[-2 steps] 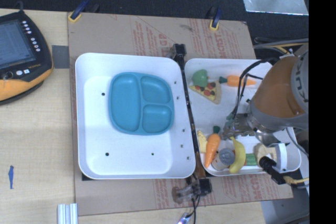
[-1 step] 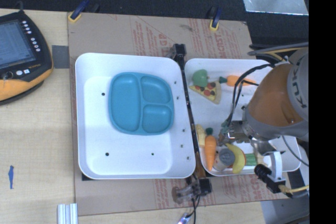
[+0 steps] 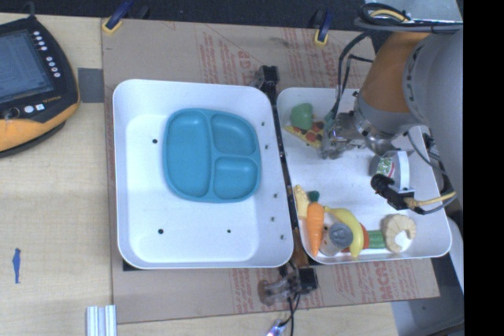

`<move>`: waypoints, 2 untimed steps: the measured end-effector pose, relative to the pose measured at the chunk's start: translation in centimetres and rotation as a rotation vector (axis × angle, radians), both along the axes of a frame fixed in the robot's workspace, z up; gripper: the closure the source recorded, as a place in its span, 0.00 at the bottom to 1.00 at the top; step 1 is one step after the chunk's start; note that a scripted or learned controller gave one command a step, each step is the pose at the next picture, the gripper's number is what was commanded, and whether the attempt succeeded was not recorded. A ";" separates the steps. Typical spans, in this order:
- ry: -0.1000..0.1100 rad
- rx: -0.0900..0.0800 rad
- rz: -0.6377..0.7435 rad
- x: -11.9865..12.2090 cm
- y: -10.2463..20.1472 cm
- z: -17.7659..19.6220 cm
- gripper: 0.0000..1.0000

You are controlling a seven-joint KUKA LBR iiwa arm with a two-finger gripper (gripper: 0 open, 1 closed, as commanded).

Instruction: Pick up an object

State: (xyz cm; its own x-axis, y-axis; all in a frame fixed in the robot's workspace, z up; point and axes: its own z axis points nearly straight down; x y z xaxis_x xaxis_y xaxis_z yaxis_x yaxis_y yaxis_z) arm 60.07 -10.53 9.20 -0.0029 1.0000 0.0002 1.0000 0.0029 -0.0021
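The right bin (image 3: pixel 350 185) holds several small toy foods. A green round piece (image 3: pixel 302 116) and a flat red-and-yellow piece (image 3: pixel 309 135) lie at its far left corner. An orange carrot (image 3: pixel 314 223), a yellow banana (image 3: pixel 352 227), a grey round piece (image 3: pixel 340 234) and a pale ring-shaped piece (image 3: pixel 398 232) lie along the near edge. My gripper (image 3: pixel 334 144) hangs low in the upper part of this bin, just right of the flat red-and-yellow piece. The wrist above hides whether anything is in it.
The left bin (image 3: pixel 142 201) holds a blue divided plate (image 3: pixel 211 154). A small green-and-white can (image 3: pixel 386 166) lies beside the wrist at the right bin's right side. An orange-edged control tablet (image 3: pixel 27 86) sits at the bench's far left. Clamps hold the brown board's far edge.
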 end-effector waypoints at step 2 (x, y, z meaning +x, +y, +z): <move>0.001 0.001 0.000 -0.5 0.7 0.0 0.00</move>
State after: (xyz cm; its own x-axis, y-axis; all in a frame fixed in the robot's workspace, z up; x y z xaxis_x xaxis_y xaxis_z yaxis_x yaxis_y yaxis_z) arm 59.57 -9.84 9.19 -0.0030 1.0000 0.0008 1.0000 0.0030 -0.0028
